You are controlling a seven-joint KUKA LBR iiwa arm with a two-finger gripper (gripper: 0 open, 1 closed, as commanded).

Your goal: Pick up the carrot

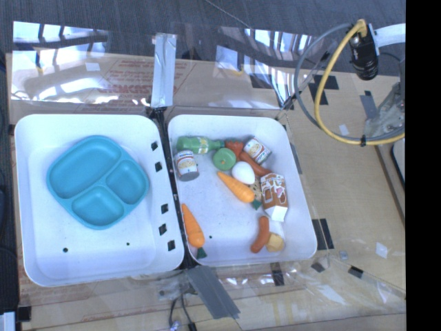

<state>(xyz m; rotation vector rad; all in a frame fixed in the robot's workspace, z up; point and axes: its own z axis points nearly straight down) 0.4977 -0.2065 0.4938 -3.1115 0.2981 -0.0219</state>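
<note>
Two orange carrots lie in the right bin (296,221). One carrot (236,187) lies slantwise in the middle of that bin, its thick end touching a white egg (243,173) and a brown-and-white carton (274,192). The other carrot (193,229) lies along the bin's left wall near the front, green stub toward the front edge. A darker orange-red carrot-like piece (249,161) sits partly under a small can (257,149).
The right bin also holds a green bottle (195,144), a second can (186,165), a green round fruit (224,158) and a sausage (260,234). A blue compartment plate (98,181) lies in the left bin (34,254). Yellow hose (329,119) and a black cylinder (364,54) hang at upper right.
</note>
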